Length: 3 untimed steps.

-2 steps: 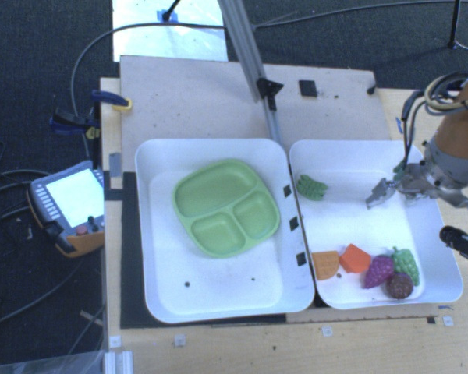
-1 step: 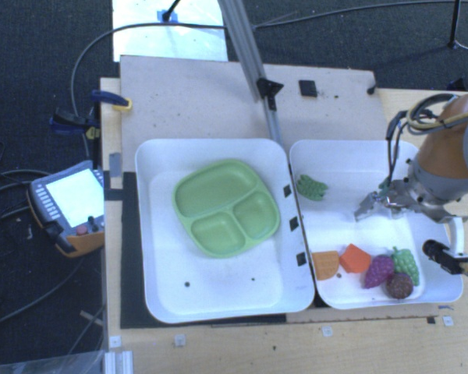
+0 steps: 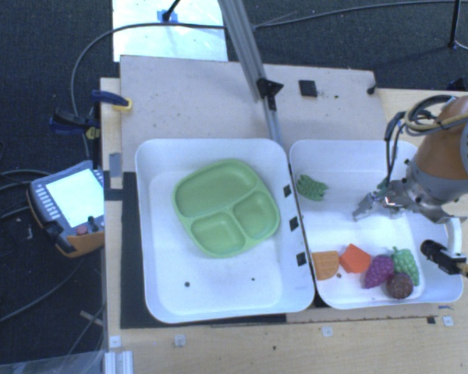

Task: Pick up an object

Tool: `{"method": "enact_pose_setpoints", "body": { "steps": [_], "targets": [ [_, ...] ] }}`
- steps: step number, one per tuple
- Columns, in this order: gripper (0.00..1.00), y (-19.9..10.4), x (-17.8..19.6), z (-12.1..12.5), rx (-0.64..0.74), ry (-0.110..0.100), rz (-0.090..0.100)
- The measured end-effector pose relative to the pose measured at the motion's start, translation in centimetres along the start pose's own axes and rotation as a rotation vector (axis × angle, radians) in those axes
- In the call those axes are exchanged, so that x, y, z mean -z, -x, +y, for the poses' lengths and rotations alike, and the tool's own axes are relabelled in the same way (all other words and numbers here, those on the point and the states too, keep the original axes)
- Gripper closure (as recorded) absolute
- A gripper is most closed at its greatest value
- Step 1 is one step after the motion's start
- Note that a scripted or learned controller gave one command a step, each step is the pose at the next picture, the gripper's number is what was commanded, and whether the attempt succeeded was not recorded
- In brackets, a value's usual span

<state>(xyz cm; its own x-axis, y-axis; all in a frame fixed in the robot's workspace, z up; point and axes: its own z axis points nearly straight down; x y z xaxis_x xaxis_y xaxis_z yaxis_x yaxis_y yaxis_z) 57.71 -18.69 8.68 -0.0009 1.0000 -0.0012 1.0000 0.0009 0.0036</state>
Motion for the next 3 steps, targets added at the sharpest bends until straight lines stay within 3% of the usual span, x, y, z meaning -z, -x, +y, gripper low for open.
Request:
{"method": "enact_pose_setpoints", "body": {
  "steps": [1, 3],
  "targets": [
    [1.00, 0.0, 1.3, 0.2, 0.000, 0.007, -0.001],
    [1.00, 1.1, 13.1, 2.0, 0.005, 0.004, -0.001]
  ]
}}
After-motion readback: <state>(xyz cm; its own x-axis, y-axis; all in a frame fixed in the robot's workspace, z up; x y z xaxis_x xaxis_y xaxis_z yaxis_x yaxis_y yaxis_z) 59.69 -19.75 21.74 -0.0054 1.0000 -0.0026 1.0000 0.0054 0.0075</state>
